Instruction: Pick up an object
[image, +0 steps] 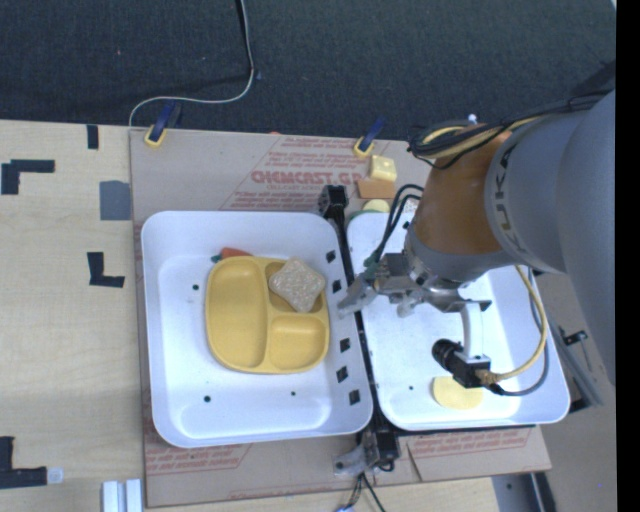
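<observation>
Resting on the tray (236, 322) in the left bin (160, 330), the sponge (296, 284) looks light and soft; pinch its sides. You cannot tell whether the gripper (375, 290), to its right, is open.

A yellow divided plate (262, 325) lies flat in one white bin (180, 400), a beige block (296, 284) atop it.

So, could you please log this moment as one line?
arm: over right bin | gripper: at divider, grasp unclear | left bin: yellow plate, tan block on it | right bin: pale yellow disc
</observation>
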